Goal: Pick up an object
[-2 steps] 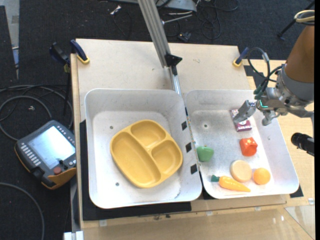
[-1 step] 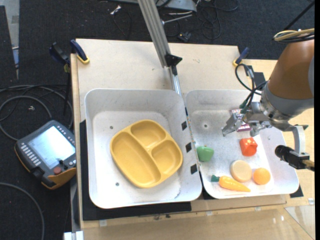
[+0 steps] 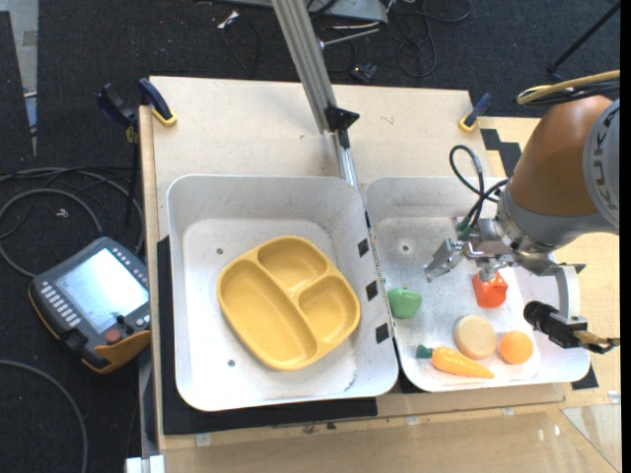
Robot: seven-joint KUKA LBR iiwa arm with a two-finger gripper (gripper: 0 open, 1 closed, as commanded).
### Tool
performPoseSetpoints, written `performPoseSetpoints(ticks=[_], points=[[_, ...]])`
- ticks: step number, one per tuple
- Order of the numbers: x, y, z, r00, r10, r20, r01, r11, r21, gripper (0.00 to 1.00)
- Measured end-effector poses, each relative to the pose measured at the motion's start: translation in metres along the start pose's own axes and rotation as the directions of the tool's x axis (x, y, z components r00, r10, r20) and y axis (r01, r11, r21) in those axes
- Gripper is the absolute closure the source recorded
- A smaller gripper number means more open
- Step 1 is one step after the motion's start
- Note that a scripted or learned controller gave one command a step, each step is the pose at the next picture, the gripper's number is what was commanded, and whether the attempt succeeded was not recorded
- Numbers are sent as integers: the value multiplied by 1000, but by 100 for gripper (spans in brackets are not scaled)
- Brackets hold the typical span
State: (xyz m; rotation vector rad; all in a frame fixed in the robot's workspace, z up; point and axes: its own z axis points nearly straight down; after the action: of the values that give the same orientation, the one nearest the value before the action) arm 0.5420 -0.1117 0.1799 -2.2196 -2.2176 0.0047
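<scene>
In the right bin (image 3: 414,220) my gripper (image 3: 466,262) hangs low over the floor, open, with one silver finger (image 3: 441,260) splayed to the left. A small red object (image 3: 490,290) lies right under its right side; nothing shows between the fingers. A green object (image 3: 404,302) sits near the bin's left wall. Along the front lie a beige round piece (image 3: 475,337), an orange ball (image 3: 516,347) and an orange carrot (image 3: 461,364) with a green tip.
The left bin (image 3: 197,215) holds a yellow divided plate (image 3: 288,302). A slanted metal pole (image 3: 311,62) reaches down to the rim between the bins. A black part of the arm (image 3: 552,323) overhangs the right bin's front right corner.
</scene>
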Motion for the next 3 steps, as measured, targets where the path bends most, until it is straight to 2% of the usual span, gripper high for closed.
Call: performPoseSetpoints(ticks=[1, 2, 3], points=[[1, -5, 43, 1000, 2, 2, -2, 1000, -6, 0], [0, -4, 31, 1000, 2, 5, -2, 1000, -12, 100], [-3, 5, -15, 1000, -3, 2, 3, 1000, -10, 100]])
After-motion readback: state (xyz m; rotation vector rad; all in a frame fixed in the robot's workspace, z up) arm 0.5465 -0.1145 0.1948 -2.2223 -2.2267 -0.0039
